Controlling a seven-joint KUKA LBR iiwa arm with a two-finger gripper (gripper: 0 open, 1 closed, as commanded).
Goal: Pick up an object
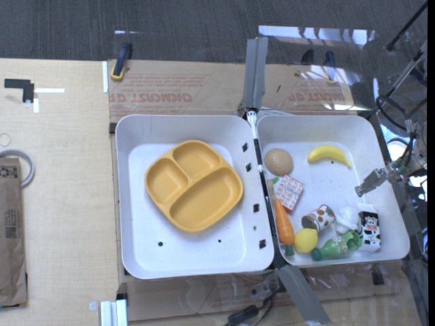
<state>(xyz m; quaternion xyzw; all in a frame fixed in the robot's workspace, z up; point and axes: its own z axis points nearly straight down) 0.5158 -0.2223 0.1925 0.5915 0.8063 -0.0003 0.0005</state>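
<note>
— Pincer [372,182] sits at three o'clock over the right white bin [367,131]; we cannot tell its spread.

— Curved yellow banana [329,155] lies alone at twelve; we'd descend squarely across its middle.

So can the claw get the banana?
Probably yes. The banana lies by itself on bare bin floor in the right bin, with nothing on top of it or touching it. The claw sits close by, to its right, with open space between them.
</note>
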